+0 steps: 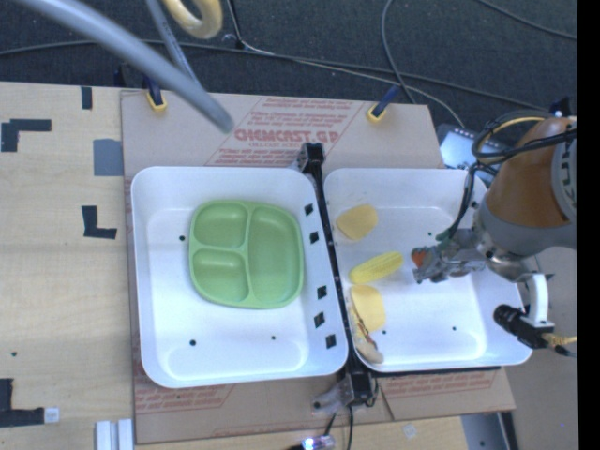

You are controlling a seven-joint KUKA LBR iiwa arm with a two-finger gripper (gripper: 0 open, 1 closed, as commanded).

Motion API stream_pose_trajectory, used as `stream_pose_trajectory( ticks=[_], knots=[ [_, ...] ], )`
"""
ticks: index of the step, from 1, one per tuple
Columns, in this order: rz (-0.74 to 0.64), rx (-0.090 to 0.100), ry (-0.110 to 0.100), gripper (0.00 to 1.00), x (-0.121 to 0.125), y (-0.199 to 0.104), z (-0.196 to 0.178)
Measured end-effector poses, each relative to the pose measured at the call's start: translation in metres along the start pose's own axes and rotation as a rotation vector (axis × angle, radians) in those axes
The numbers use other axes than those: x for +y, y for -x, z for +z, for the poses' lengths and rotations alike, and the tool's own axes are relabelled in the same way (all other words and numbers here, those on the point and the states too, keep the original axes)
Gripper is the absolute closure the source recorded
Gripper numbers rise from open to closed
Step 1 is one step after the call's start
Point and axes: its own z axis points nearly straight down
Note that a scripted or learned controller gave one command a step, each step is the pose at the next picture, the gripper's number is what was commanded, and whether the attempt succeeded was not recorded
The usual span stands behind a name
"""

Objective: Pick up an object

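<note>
Three yellow pieces lie in the right bin, all on the side away from the arm. A long yellow piece sits nearest, just beside the fingers and level with them. A rounder yellow piece lies farther up and beyond it, and a third yellow piece lies below, close to the divider between the bins, with a small brownish scrap just under it. Whether the fingers are spread or closed cannot be told; nothing is seen between them. Low over the right bin's floor, they hang from the grey and orange arm. Well beyond them, the left bin holds a green divided plate. Both bins rest on a cardboard sheet on the tabletop.
</note>
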Motion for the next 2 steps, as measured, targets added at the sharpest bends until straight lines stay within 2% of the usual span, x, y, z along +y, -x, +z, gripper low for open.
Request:
stream_pose_trajectory(
  ticks=[1,2],
  knots=[
    [0.001,-0.001,0.002,1.00,0.001,0.000,-0.053],
    [-0.004,0.002,-0.003,1.00,0.023,-0.049,-0.064]
  ],
)
